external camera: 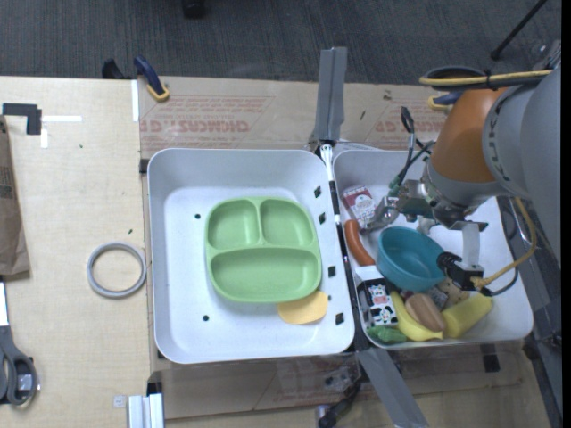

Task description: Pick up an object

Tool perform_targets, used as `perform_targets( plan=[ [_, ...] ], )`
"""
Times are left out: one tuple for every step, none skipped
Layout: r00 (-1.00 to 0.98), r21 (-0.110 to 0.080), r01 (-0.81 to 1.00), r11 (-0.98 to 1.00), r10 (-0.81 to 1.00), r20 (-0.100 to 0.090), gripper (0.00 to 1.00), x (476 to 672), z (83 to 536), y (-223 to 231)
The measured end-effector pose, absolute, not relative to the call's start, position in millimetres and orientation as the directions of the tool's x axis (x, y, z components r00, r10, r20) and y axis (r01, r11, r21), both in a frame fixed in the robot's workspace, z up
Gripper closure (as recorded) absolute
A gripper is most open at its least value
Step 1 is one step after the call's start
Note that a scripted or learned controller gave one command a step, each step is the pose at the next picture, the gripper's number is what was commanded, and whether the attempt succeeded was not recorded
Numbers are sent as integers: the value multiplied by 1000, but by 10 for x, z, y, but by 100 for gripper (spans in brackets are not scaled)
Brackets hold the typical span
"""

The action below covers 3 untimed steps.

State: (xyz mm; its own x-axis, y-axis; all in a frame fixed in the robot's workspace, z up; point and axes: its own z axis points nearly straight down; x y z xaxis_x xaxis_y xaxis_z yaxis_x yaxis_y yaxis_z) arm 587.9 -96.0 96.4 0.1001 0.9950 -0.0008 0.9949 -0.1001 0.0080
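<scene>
My gripper [403,207] hangs over the right bin [508,328], just above the far rim of a blue bowl [409,257]. A red and white packet [360,203] lies just left of the gripper. Beside the bowl's left edge is an orange sausage-shaped toy [359,242]. In front of the bowl sit a black and white carton [379,303], a yellow banana [407,325], a brown piece [426,312], a yellow piece [470,310] and a green piece [384,334]. I see nothing held.
The left bin [169,266] holds a green divided plate [263,250] with a flat yellow piece [303,309] at its near edge. A grey ring [117,268] lies on the bench to the left. Scissors [16,374] are at the bench's front left.
</scene>
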Motion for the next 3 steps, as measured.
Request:
perform_targets(
  plan=[
    [105, 8, 994, -105, 994, -1, 100, 5882, 1048, -977],
    [441, -1, 897, -441, 897, -2, 100, 6463, 918, -1096],
    [597, -1, 802, -597, 802, -2, 100, 6588, 1917, -576]
  ],
)
